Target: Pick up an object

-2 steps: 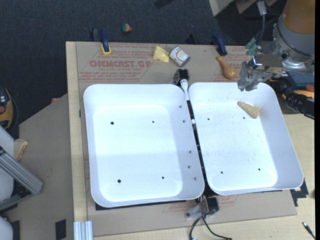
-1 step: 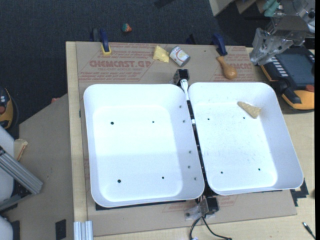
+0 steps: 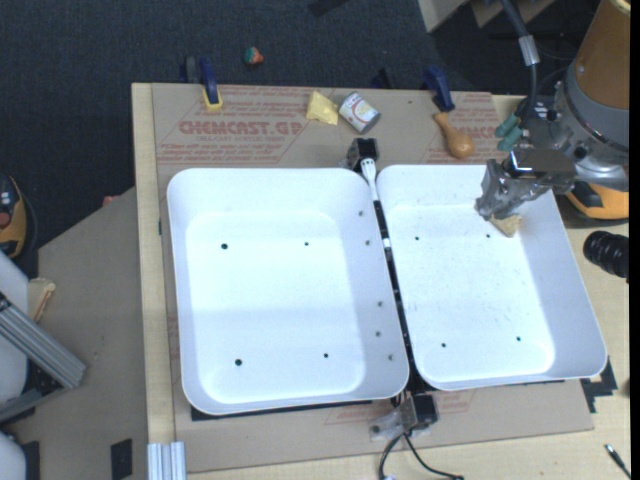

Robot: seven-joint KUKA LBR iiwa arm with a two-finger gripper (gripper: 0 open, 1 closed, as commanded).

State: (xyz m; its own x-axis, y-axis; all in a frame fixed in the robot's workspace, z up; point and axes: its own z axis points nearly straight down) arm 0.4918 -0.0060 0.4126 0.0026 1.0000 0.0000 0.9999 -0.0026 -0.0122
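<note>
Dark carpet surrounds a cardboard-topped bench (image 3: 250,128) on which two white bins are set side by side. Over the upper right corner of the right bin (image 3: 500,338) the gripper (image 3: 497,206) is seen. A small tan object (image 3: 508,225) is lodged just below and slightly right of its tip, touching it. Whether the object is clamped cannot be told.

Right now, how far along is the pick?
Done: the arm has reached over the right bin, its claw low at the far edge. In hand: a tan piece sits right at the claw tips; a grip on it can't be confirmed from this view. Left: lift it clear of the bin.
</note>
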